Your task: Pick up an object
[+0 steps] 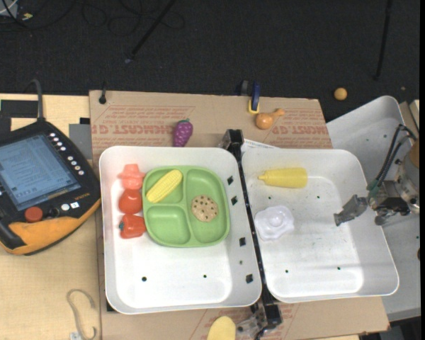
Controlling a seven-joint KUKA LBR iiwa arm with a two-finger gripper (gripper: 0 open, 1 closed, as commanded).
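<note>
The right bin (382, 275) holds a yellow mustard bottle (283, 178) lying near its back wall and a white frilly plastic piece (273, 222) near its left wall. In the left bin (170, 289) sits a green divided plate (171, 229) with a yellow corn cob (162, 185) and a cookie (205, 207). Left of the plate lie red and orange toy pieces (130, 202). My gripper (368, 211) hangs low over the right bin's right side, open, with nothing between its fingers. It is well right of the white piece and of the bottle.
On the cardboard behind the bins lie purple grapes (183, 132) and an orange gourd (267, 118). A yellow lemon (222, 328) sits by the bins' front edge. A teach pendant (32, 183) lies on the bench at the left. Cables hang beside the arm at the right.
</note>
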